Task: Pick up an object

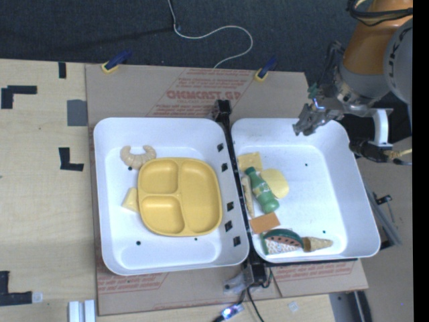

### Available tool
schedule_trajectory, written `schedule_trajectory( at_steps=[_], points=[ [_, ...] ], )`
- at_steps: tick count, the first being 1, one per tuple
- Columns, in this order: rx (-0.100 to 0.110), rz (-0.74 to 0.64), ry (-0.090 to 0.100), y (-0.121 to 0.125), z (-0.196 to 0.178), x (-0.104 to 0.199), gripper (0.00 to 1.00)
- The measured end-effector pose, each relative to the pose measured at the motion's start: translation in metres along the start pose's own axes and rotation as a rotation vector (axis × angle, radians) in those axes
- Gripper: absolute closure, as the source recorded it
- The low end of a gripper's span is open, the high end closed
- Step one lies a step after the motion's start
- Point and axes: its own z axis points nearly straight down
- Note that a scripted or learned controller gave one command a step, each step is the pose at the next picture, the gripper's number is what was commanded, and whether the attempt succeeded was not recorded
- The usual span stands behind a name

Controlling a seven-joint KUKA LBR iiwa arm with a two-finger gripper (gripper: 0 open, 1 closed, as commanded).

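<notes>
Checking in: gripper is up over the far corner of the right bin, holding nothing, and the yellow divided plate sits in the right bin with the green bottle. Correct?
Not quite. The yellow divided plate sits in the left bin, not with the green bottle, which lies in the right bin. The camera view shows this. The gripper is over the right bin's far corner, with nothing visible between its fingers.

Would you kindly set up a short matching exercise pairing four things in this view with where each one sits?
Things:
1. yellow divided plate
2. green bottle
3. watermelon slice
4. gripper

Places:
A. upper right bin, near its far rim
B. middle of the left bin
C. near edge of the right bin
D. right bin, beside the divider

Pairs: 1-B, 2-D, 3-C, 4-A
</notes>
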Motion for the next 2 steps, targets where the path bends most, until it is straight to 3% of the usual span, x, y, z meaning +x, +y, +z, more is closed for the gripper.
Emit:
schedule_trajectory(
  at_steps=[1, 2],
  points=[
    [0.001, -0.003, 0.002, -0.024, 0.006, 0.057, 1.00],
    [0.000, -0.001, 0.001, -0.048, -0.006, 0.082, 1.00]
  ],
)
